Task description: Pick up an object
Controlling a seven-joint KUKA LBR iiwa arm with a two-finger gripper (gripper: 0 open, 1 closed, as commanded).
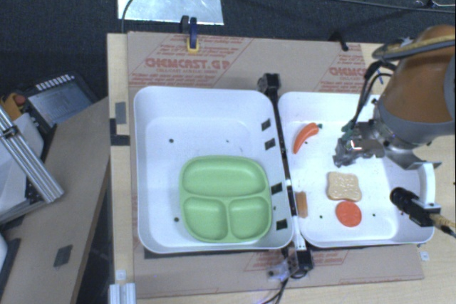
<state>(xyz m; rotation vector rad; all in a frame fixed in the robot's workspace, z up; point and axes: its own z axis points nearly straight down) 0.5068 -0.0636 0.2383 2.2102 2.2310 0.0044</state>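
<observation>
Three small objects lie in the right white bin (320,235): an orange-red chili-shaped piece (306,135) at the upper left, a tan toast-like slice (343,186) in the middle, and a red round disc (348,213) just below it. My gripper (347,155) hangs over the right bin, just above the tan slice and to the right of the chili piece. Nothing shows between its fingers.
The left white bin (153,153) holds a green three-compartment plate (224,198). A black clip strip (278,153) joins the two bins. Cardboard underlies both. A small brown piece (301,203) lies by the divider.
</observation>
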